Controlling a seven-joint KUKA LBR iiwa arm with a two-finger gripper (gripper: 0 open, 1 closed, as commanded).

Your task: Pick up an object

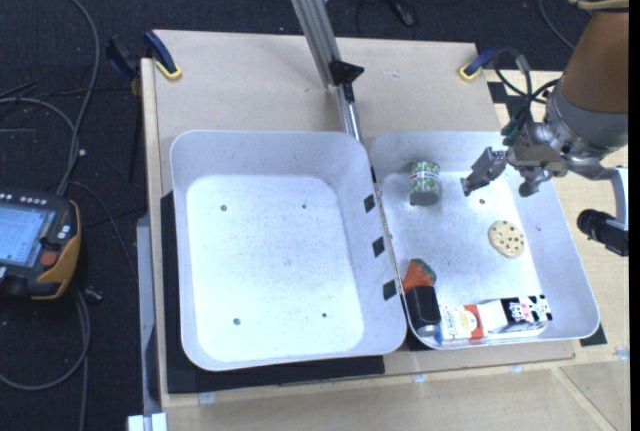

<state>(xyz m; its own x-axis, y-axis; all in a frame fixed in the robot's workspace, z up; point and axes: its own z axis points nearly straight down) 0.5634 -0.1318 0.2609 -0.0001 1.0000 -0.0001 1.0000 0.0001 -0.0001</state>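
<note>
Camera view, open tool [505, 177] over right bin [560, 239], cookie [507, 239] just below, small jar [425, 181] to its left, nothing between

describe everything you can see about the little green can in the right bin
The green can is a small, short cylinder with a green and white patterned label and a pale, shiny top, so it looks like metal. It stands upright on the floor of the right bin, in the far part, near the wall shared with the left bin. Nothing touches it; the tool is to its right, apart from it.
</note>
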